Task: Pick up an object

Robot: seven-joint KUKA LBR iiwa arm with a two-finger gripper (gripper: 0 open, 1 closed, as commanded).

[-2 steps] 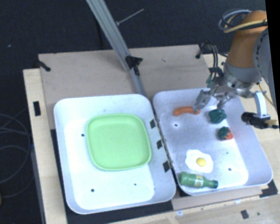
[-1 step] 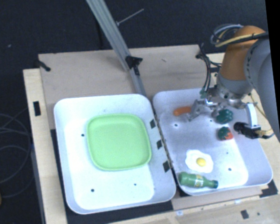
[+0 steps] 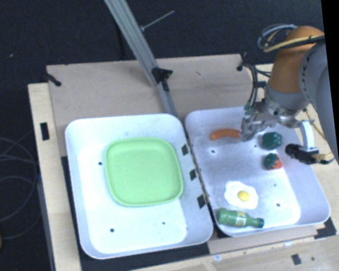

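The grey arm (image 3: 309, 79) comes in from the right edge of the camera view, its orange band (image 3: 289, 66) sitting above the wrist, with cables looping over the top. The wrist bends downward and toward the left, so the gripper (image 3: 248, 130) points into the far part of the right bin (image 3: 308, 207). Whether the fingers are apart or together cannot be told; they are small and dark against the bin floor, and nothing can be seen between them.

Just to the left of the gripper tip lies an orange sausage-shaped toy (image 3: 225, 134), lengthwise across the bin, close to the tip but contact cannot be made out. A dark green rounded object (image 3: 272, 139) sits just right of the gripper, below the wrist. Nearer the camera is a small red and green object (image 3: 273, 161). A fried egg toy (image 3: 241, 196) lies flat toward the front of the bin, and a green bottle (image 3: 240, 218) lies on its side at the front left corner.

The left bin (image 3: 92, 232) holds a light green square plate (image 3: 144, 171), lying flat near its middle. Both bins rest side by side on the pale worktop (image 3: 103, 91).
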